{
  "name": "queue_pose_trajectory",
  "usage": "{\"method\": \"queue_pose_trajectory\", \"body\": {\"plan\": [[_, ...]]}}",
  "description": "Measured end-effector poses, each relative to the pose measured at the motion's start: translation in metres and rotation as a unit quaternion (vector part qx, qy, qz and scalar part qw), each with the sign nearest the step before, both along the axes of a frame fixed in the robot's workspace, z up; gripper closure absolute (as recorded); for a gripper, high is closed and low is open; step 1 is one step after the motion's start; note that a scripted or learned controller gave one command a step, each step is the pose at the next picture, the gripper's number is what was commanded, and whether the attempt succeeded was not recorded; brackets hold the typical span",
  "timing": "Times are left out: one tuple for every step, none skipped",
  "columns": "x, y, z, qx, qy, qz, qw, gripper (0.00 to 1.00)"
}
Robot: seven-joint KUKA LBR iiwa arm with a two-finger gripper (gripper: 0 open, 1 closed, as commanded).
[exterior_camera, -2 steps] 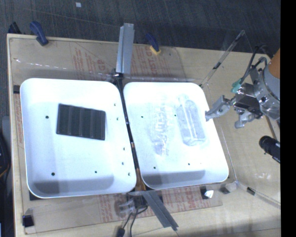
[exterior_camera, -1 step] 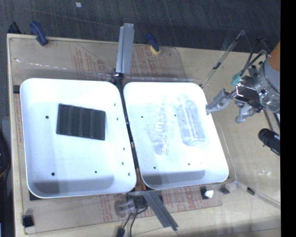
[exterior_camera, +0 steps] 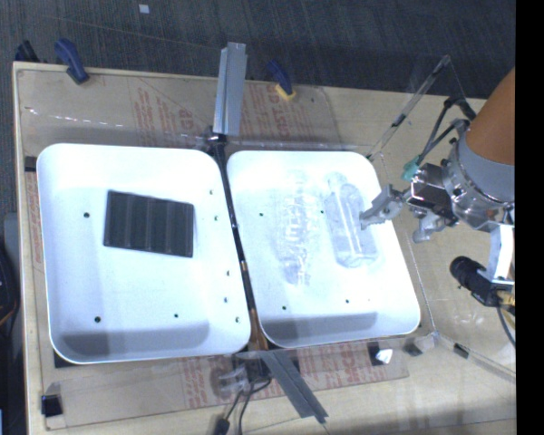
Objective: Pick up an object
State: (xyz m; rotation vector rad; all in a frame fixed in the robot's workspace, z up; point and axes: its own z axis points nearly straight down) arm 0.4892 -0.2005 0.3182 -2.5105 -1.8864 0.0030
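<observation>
A clear plastic bottle [exterior_camera: 348, 227] lies lengthwise in the right half of the right bin [exterior_camera: 394, 320]. Left of it rests another transparent, crinkled item [exterior_camera: 292, 232], hard to make out against the white floor. In the left bin [exterior_camera: 59, 329] a dark ribbed rectangular slab [exterior_camera: 150, 224] lies flat. My gripper [exterior_camera: 395, 224] hovers at the right bin's right rim, just right of the bottle. It is open, its fingers are spread and nothing sits between them. One fingertip [exterior_camera: 370, 216] reaches close to the bottle's upper end.
A grey metal bar [exterior_camera: 228, 89] stands behind the divider between the bins. Blue clamps [exterior_camera: 72, 62] hold the bench's far edge. Cables and a black part [exterior_camera: 476, 279] hang near the wrist on the right.
</observation>
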Motion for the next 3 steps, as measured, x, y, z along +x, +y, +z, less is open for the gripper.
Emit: {"method": "queue_pose_trajectory", "body": {"plan": [[0.009, -0.002, 0.028, -0.0005, -0.001, 0.120, 0.9928, 0.00], [-0.012, 0.027, -0.031, 0.0002, 0.000, 0.172, 0.9851, 0.00], [0.017, 0.000, -0.048, -0.0002, -0.001, 0.129, 0.9916, 0.00]]}}
